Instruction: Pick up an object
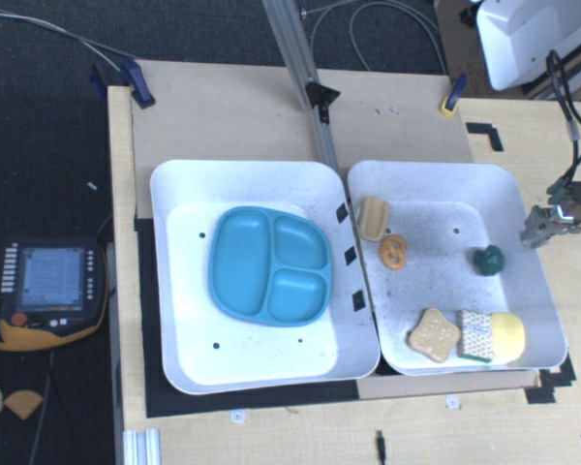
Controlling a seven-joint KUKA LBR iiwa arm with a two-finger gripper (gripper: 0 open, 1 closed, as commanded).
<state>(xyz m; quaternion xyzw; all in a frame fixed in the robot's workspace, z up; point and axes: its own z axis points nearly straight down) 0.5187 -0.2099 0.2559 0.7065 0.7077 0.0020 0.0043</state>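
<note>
The gripper (547, 223) hung at the right bin's (523, 201) far right rim; I couldn't tell how its jaws stood. The green ball (488, 259) lay nearby.

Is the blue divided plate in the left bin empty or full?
Empty. All three compartments of the blue divided plate show bare blue surface; nothing lies in them.

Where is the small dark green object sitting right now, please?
The small dark green object lies in the right bin, near its right wall, above the yellow ball.
</note>
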